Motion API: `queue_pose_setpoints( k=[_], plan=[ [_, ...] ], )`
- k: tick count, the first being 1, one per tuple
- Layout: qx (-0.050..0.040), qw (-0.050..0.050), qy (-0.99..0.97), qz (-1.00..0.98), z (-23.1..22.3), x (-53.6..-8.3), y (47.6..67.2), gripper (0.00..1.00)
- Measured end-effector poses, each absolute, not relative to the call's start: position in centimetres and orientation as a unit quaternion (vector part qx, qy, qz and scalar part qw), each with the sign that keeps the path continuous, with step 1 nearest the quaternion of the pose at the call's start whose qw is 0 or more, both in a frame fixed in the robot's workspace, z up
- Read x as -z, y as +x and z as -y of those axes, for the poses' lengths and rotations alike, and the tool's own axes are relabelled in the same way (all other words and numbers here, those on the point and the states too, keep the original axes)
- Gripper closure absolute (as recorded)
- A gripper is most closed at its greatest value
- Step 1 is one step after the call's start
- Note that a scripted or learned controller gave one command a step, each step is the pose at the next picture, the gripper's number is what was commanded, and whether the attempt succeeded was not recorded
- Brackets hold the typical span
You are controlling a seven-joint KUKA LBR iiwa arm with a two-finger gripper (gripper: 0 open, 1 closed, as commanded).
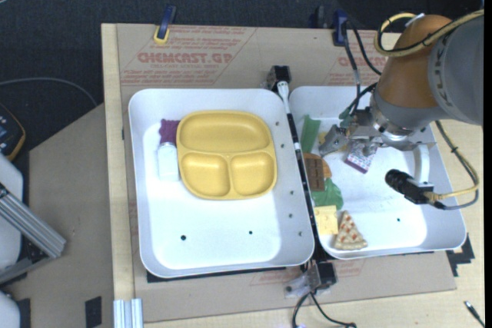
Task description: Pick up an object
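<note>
Claw [350, 140] low in right bin [400, 230], at bin's upper middle, under grey arm [438, 73] with orange band – whether clenched or released cannot tell. Small purple-and-white packet [359, 160] just beside claw, touching or not unclear. Green piece [310, 132] near claw toward divider; below it brown block [314, 167], green leafy item [327, 194], yellow block [327, 220], pizza slice toy [348, 233] along bin's left side. Left bin [223, 242] – yellow divided tray [227, 152], purple object [168, 130] and white object [167, 162] at tray's left edge. Both bins on cardboard-covered surface [192, 50].
</note>
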State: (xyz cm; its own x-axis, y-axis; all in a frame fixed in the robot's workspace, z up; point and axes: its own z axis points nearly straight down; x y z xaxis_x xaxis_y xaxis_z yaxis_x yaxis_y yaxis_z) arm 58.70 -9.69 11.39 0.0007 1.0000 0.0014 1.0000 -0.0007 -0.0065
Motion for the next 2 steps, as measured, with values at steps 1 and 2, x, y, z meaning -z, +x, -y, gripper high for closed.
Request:
queue_pose_setpoints(
  k=[1, 2],
  plan=[
    [0.0031, -0.003, -0.708, 0.707, 9.7, -9.2, 59.1, 0.00],
    [0.0036, -0.010, -0.707, 0.707, 10.0, -10.3, 59.3, 1.00]
  ],
)
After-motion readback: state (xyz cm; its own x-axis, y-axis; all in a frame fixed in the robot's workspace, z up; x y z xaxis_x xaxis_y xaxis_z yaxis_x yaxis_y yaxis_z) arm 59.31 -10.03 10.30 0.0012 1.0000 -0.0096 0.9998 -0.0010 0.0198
